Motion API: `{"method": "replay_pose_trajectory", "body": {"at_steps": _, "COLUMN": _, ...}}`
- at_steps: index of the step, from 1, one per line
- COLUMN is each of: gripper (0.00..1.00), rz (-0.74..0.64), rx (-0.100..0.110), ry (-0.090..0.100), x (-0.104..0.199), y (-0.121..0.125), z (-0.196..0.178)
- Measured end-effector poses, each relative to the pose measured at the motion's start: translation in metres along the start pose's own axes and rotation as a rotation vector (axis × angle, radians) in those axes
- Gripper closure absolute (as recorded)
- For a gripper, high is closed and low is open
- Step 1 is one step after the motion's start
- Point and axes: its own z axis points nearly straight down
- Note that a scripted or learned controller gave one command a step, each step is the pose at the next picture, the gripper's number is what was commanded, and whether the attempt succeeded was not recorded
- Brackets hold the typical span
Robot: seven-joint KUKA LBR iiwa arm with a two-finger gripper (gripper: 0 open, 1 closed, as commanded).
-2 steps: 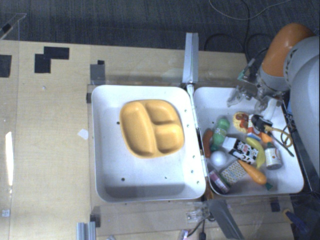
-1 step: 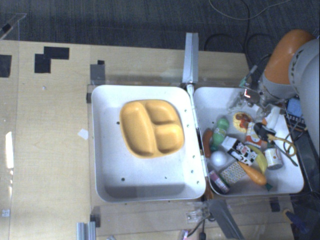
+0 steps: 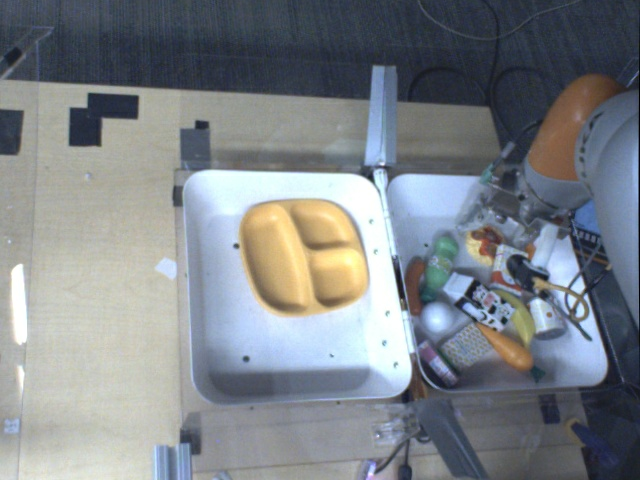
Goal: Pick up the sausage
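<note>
Camera view: hand [image 3: 505, 230] over the right bin's [image 3: 590, 368] clutter, grip state seemingly unreadable

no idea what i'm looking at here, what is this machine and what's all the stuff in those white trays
One camera looks down at a slant on a wooden bench. The grey and orange shape at the right is a robot arm; its gripper reaches into the right bin. That bin holds a jumble of toy foods and small items, including a reddish-brown sausage against its left wall, a carrot and a white ball. The left bin holds a yellow divided tray. I can't tell whether anything is held.
</note>
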Motion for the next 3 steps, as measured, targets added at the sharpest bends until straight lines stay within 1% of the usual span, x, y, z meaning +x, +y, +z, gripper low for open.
{"method": "replay_pose_trajectory", "body": {"at_steps": 1, "gripper": 1.00, "rz": -0.004, "rx": -0.006, "ry": 0.002, "x": 0.002, "y": 0.002, "z": -0.013}}
{"method": "replay_pose_trajectory", "body": {"at_steps": 2, "gripper": 1.00, "rz": 0.210, "rx": -0.010, "ry": 0.015, "x": -0.035, "y": -0.038, "z": -0.007}}
{"method": "replay_pose_trajectory", "body": {"at_steps": 3, "gripper": 1.00, "rz": 0.035, "rx": -0.004, "ry": 0.006, "x": -0.005, "y": -0.159, "z": -0.004}}
